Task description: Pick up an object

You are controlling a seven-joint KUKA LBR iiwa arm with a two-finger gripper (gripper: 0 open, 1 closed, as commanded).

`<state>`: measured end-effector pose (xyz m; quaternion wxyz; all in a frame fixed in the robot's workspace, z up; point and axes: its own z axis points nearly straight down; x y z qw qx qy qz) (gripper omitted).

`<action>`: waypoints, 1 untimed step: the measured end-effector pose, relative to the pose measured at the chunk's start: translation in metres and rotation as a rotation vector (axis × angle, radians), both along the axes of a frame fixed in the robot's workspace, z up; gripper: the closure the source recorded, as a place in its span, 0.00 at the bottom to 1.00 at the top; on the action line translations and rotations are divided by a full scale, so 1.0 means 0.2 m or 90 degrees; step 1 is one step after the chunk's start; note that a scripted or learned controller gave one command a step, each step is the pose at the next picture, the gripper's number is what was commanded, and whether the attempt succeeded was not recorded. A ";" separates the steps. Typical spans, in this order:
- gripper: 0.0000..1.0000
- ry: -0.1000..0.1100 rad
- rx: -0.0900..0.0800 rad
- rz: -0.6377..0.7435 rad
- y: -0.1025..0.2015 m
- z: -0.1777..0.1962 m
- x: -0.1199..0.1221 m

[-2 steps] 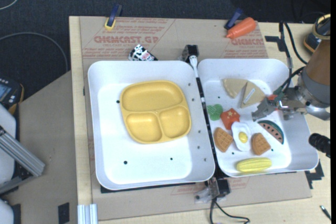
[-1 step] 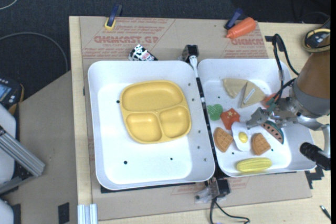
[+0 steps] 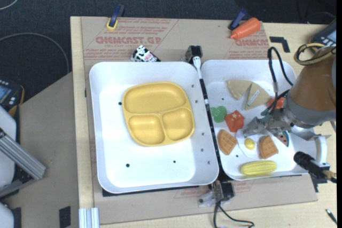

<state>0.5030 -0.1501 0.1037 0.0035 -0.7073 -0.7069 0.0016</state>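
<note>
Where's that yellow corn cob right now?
The corn cob lies along the near edge of the right bin, just below a waffle piece and a small egg.

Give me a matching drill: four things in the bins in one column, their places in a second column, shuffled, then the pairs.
Things:
1. yellow divided plate
2. corn cob
3. red toy
4. waffle piece

Places:
A. near edge of the right bin
B. left bin
C. beside the green toy
D. left of the egg

Pairs: 1-B, 2-A, 3-C, 4-D
</note>
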 end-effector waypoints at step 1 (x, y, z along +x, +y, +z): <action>0.00 -0.004 0.000 0.000 0.00 -0.09 0.00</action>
